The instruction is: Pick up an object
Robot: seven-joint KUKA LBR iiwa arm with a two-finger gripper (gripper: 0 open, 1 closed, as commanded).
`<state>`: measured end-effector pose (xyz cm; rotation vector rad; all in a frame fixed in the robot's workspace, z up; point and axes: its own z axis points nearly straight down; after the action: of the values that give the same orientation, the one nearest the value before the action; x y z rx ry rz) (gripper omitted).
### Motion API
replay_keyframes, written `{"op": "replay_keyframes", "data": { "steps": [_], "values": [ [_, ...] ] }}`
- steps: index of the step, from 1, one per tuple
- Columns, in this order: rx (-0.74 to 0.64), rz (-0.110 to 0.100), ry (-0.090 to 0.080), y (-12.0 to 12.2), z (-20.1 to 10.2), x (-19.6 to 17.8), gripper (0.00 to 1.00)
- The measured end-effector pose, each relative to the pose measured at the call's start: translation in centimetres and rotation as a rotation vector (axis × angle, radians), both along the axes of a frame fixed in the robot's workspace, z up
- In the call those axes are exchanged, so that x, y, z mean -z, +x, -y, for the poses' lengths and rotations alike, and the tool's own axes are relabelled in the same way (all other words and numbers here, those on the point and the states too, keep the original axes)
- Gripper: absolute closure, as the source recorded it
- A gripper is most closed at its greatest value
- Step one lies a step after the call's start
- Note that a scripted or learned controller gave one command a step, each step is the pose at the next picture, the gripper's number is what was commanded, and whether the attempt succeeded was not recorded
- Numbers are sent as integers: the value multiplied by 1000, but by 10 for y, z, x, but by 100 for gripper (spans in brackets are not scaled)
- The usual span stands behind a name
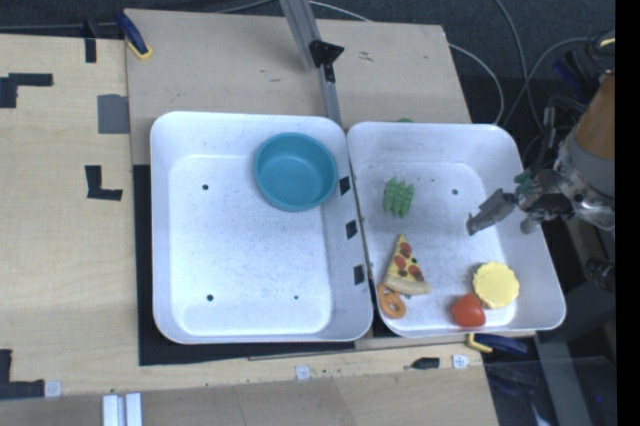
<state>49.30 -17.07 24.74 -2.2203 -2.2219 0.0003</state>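
Nearest the bench's front edge, in the right bin (535, 244): a red tomato (467, 311), a yellow round piece (496, 284) just beside it, an orange slice (391, 303) touching a pizza wedge (405, 266). Farther back, a green spiky toy (398, 197), alone and well apart. Over the bin's right rim, the gripper (497, 210), holding nothing visible; spread of its pincer impossible to tell at this angle. Farther left, a blue bowl (294, 171) in the left bin (240, 244). Likely risks: closing on air short of any target, or nudging the crowded front pieces together and catching two, or none.
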Motion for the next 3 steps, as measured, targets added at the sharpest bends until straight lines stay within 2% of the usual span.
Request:
{"op": "replay_keyframes", "data": {
  "steps": [1,2,3],
  "values": [
    [0,-3,1,-7,-2,44,0],
    [-1,-5,1,-3,-12,96,0],
    [0,-2,0,-3,-10,158,0]
  ]
}}
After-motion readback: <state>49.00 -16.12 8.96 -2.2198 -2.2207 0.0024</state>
